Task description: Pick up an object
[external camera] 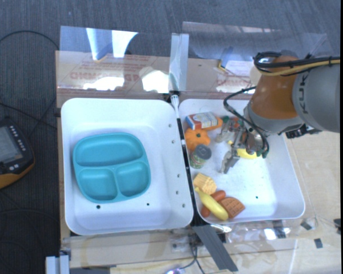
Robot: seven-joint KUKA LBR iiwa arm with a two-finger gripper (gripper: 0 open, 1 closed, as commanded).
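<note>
Right bin (286,201): gripper (233,153) low over the floor, fingers apart, one grey finger (228,161) angled down-left, nothing seen between them; a small yellow piece (247,152) sits just beside it, possibly touching, too blurred to tell. Nearest pick: round grey-topped can (201,154), left of the gripper; orange fruit (194,137) just behind. Banana (212,205) near front edge. Left bin (74,210): teal divided tray (111,165).
</note>
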